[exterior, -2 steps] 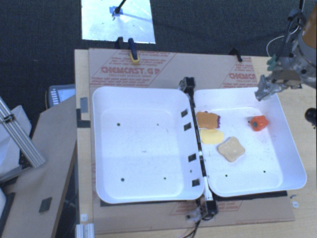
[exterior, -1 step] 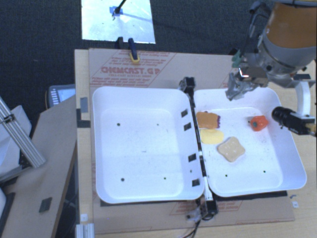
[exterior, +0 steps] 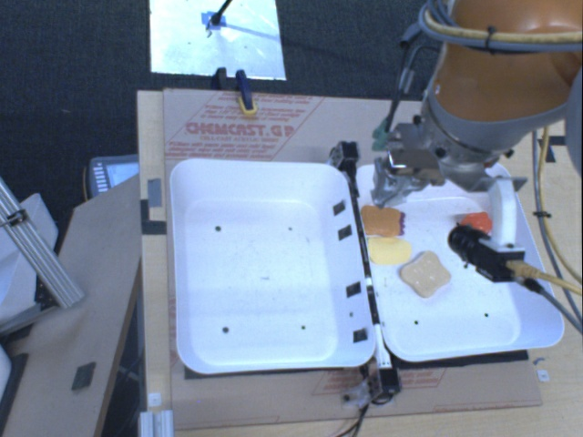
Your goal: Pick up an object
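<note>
My gripper (exterior: pixel 390 192) hangs low over the far left part of the right bin (exterior: pixel 474 335), right above an orange-brown flat piece (exterior: pixel 383 221). In front of that piece lies a pale yellow flat piece (exterior: pixel 390 251), and a tan toast-shaped piece (exterior: pixel 425 274) sits nearer the bin's middle. A small orange-red object (exterior: pixel 476 221) shows at the right, partly hidden by the robot's bracket. The arm's bulk covers the bin's far right part.
The left bin (exterior: pixel 264 262) stands beside the right one, joined by a row of black clips (exterior: pixel 351 235). Both rest on a cardboard sheet (exterior: pixel 241 121). A shiny metal plate (exterior: pixel 217 25) lies beyond the bench.
</note>
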